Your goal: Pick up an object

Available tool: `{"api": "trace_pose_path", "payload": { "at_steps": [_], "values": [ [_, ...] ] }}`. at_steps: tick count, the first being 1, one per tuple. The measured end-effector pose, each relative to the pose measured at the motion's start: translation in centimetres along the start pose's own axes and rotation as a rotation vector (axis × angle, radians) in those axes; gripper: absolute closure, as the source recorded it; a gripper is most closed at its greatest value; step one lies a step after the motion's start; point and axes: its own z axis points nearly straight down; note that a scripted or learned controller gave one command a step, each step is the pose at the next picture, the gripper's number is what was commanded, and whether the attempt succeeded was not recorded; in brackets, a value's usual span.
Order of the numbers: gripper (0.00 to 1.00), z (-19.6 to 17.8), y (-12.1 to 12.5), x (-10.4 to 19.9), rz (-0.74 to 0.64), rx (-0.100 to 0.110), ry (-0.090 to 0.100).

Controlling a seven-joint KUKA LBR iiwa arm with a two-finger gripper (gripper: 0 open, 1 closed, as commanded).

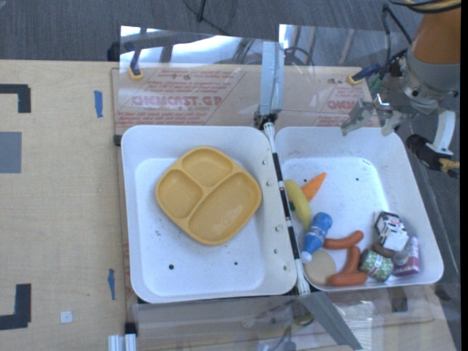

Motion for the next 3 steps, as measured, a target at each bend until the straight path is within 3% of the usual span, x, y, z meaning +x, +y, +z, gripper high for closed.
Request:
{"api": "trace_pose_path", "payload": {
  "at_steps": [1,2,3],
  "values": [
    [0.0,-3.2,2.1,1.6,-0.245,-0.005,-0.003],
    [0.0,6.8,2.0,7.6,-0.399,-0.001,-0.001],
    [0.0,15.6,-0.7,2.8,-0.595,-0.006,-0.002]
  ]
}}
